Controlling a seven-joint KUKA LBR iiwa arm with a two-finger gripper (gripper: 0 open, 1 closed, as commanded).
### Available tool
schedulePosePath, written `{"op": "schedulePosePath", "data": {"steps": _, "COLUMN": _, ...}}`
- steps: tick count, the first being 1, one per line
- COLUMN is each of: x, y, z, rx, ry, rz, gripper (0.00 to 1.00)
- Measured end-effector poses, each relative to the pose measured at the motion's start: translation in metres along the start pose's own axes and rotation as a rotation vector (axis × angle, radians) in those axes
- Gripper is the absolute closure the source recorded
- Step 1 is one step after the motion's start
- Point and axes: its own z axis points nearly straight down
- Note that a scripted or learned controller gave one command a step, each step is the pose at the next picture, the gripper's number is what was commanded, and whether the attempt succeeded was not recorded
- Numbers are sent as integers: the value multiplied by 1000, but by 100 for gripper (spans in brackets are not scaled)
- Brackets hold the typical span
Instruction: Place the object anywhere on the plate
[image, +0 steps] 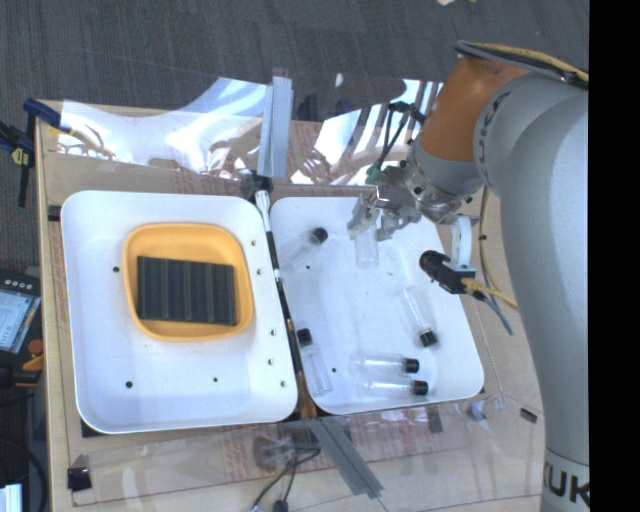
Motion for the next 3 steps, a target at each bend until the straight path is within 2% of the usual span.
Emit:
{"op": "schedulePosePath", "data": {"steps": 1, "x": 11, "y": -53, "z": 66, "rx": 2, "ry": -2, "rz": -159, "gripper": 100}}
{"op": "schedulePosePath", "data": {"steps": 2, "x": 69, "y": -160, "z": 10, "rx": 1, "ry": -2, "rz": -203, "gripper": 100}}
{"op": "schedulePosePath", "data": {"steps": 3, "x": 105, "y": -121, "z": -23, "rx": 1, "ry": -3, "rz": -255, "gripper": 100}}
